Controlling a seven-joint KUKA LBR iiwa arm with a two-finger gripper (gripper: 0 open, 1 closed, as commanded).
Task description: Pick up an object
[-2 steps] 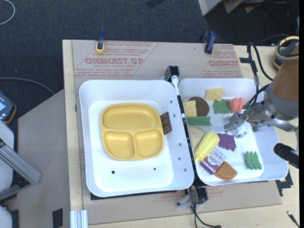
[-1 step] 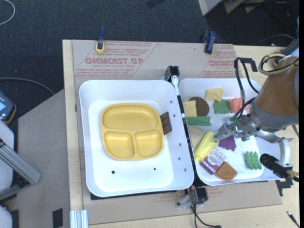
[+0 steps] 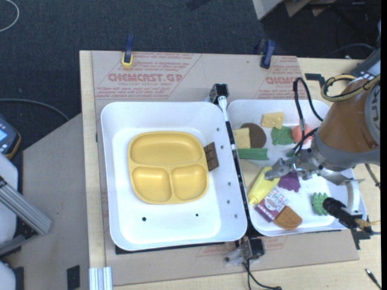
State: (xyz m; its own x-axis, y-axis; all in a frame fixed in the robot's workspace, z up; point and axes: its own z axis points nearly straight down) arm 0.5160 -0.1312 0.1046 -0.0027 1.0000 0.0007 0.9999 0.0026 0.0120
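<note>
The gripper (image 3: 290, 169) hangs over the purple toy (image 3: 291, 181) just right of the yellow bottle (image 3: 262, 187), grip state indiscernible; the toy looks light, stiff and perhaps slick, best pinched across its narrow middle, away from that bottle.

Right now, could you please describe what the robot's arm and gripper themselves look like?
The arm enters from the right as a thick rounded body, grey higher up with a broad orange band above the wrist. Black cables loop around it. Below the band sits a grey metallic wrist section leading to the gripper, which is small, grey and angular, over the right bin.
</note>
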